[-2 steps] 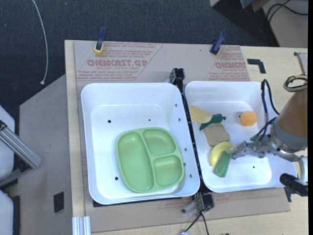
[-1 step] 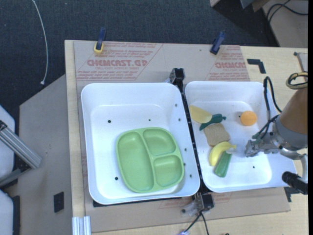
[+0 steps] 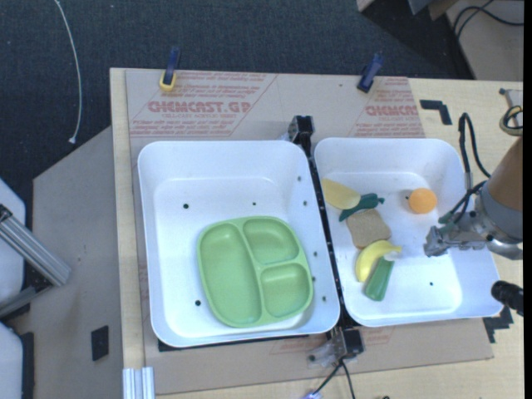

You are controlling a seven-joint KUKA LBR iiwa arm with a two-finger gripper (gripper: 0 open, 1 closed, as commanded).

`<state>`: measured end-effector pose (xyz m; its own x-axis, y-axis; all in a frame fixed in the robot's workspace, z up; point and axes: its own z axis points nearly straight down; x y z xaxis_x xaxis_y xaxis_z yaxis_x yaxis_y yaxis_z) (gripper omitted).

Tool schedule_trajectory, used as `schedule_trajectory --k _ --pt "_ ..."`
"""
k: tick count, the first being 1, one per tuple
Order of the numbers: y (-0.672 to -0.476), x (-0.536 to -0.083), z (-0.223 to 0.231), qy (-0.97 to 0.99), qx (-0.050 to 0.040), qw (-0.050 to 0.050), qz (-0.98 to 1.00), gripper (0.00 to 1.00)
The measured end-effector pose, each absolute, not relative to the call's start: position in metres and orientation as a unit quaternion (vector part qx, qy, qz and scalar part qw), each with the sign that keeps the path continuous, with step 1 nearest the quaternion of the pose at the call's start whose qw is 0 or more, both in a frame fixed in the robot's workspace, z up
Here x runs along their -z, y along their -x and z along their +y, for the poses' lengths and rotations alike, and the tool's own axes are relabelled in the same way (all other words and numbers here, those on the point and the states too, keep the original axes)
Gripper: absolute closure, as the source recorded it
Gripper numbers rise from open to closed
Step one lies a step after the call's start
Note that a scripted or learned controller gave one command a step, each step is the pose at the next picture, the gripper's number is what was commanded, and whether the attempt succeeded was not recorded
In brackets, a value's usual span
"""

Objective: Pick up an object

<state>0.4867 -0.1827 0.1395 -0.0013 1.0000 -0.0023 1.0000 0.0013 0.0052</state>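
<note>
The right bin (image 3: 432, 293) holds several small items. An orange ball (image 3: 422, 201) lies near its far right side. A pale yellow piece (image 3: 337, 193) touches a teal piece (image 3: 362, 204). Below them sits a brown slice (image 3: 368, 229), then a yellow banana (image 3: 371, 258) with a green cylinder (image 3: 378, 279) against it. My gripper (image 3: 438, 242) hangs low at the bin's right side, right of the banana and below the ball, touching none of them. Nothing shows in its grasp.
The left bin (image 3: 166, 181) carries a green divided plate (image 3: 253, 268). A black clamp (image 3: 301, 128) sits between the bins at the far edge. Cables (image 3: 464, 140) run along the right bin's far right corner. Two clips (image 3: 169, 71) pin the board's far edge.
</note>
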Motion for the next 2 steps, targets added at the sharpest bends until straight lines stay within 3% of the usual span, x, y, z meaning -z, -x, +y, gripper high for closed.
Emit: schedule_trajectory --k 2 --pt "-0.48 -0.244 -0.182 -0.707 -0.0015 0.004 0.708 1.0"
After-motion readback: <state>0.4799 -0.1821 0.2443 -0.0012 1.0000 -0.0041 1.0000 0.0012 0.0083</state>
